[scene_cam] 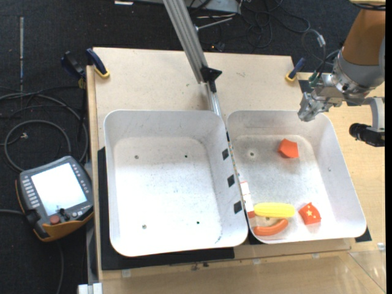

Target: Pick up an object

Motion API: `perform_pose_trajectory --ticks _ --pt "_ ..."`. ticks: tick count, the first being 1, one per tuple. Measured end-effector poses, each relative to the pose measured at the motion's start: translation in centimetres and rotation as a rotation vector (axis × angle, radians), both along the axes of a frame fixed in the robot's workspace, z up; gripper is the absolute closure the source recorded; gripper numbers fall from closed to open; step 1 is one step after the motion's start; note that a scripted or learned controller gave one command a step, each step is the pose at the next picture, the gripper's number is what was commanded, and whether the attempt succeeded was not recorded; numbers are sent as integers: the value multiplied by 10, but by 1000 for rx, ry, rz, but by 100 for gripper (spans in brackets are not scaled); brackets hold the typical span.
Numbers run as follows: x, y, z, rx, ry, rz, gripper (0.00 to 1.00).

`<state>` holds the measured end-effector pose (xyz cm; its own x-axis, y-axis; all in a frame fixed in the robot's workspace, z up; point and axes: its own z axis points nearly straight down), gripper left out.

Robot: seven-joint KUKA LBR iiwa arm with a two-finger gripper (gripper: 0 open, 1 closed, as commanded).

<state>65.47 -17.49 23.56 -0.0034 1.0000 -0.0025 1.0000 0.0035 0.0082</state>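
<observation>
Two shallow white plastic bins [122, 127] sit on pale wood; the grey gripper [308, 111], whose grip I cannot tell, hovers above the right bin's orange block [289, 148].

right bin [343, 182]: centre open | toys [278, 216] crowd near edge

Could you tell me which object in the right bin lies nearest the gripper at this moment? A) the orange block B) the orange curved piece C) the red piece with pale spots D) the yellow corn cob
A: the orange block sits in the far part of the right bin, just below the gripper, while the other three lie along the near wall.
</observation>
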Motion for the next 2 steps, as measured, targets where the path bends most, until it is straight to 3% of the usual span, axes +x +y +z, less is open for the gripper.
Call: perform_pose_trajectory --ticks 1,2 --pt "0 1 -34 2 10 0 100" --pt "1 55 -26 4 8 4 100"
